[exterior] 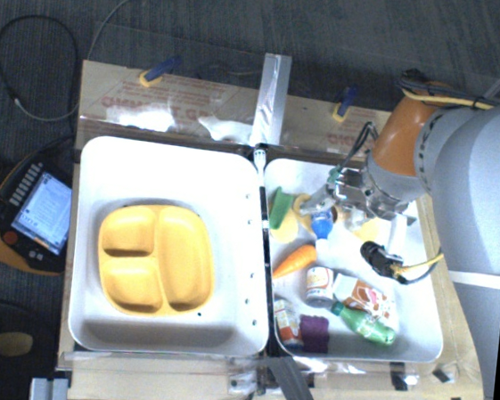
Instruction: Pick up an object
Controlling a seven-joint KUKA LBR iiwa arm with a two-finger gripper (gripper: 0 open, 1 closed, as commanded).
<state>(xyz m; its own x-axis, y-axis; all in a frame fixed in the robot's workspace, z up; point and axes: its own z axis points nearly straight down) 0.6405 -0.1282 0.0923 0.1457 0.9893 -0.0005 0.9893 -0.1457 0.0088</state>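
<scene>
gripper [344, 196]: low over the far end of the right bin [422, 344]; whether it is apart or together I cannot tell.
blue object [321, 223]: just below the gripper, beside the green piece [280, 208]; likely the target.
handling: looks small, light, hard plastic, probably slick; best pinched across its narrow sides.
clutter: carrot [295, 260], can [319, 285], green bottle [364, 324], purple block [314, 333] lie close by; a neighbour could be nudged.
left bin [87, 248]: carries a yellow tray [156, 256].
</scene>
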